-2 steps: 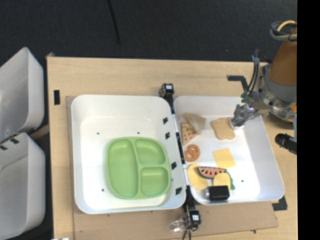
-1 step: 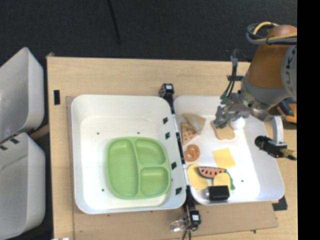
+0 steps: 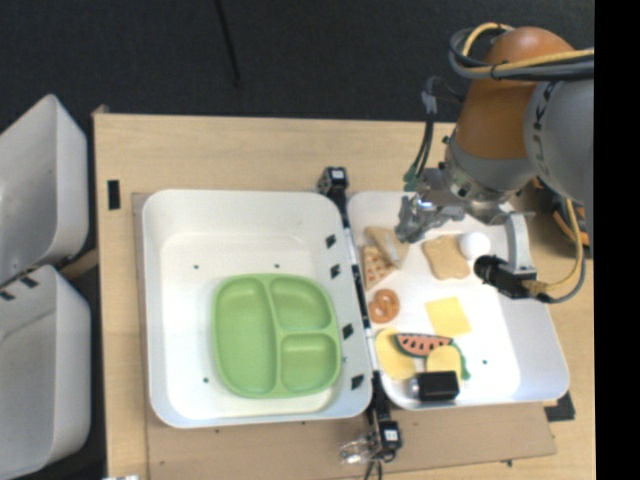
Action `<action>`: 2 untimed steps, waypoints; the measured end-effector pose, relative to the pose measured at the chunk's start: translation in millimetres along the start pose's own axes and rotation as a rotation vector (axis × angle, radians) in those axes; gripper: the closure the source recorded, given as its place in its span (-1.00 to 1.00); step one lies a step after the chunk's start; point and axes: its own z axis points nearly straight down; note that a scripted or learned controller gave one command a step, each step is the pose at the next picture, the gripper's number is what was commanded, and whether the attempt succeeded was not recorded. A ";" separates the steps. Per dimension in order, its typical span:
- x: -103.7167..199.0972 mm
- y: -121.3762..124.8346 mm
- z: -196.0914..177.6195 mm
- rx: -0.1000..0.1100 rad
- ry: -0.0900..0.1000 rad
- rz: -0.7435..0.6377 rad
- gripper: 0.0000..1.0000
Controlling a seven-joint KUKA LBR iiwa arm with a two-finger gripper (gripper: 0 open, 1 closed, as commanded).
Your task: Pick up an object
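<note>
Where the table (image 3: 120,288) comes nearest, a black block (image 3: 437,386) sits at the right bin's (image 3: 535,363) front rim, behind it a watermelon slice (image 3: 423,345), yellow cheese (image 3: 448,316) and a doughnut (image 3: 383,305); open floor to their right. The left bin (image 3: 180,238) holds a green divided tray (image 3: 275,333). Farther back, the gripper (image 3: 412,226) hangs over pizza (image 3: 376,263) beside toast (image 3: 444,257); cannot tell fingers' state

I'm counting two white bins (image 3: 165,268), one green tray (image 3: 275,333), and about eight food pieces (image 3: 447,316) below the gripper (image 3: 412,220).
</note>
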 end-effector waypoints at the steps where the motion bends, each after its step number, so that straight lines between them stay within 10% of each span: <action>1: -1.8 -9.6 13.3 0.000 -0.002 0.008 1.00; 2: -3.4 -11.5 13.3 0.001 -0.001 0.011 1.00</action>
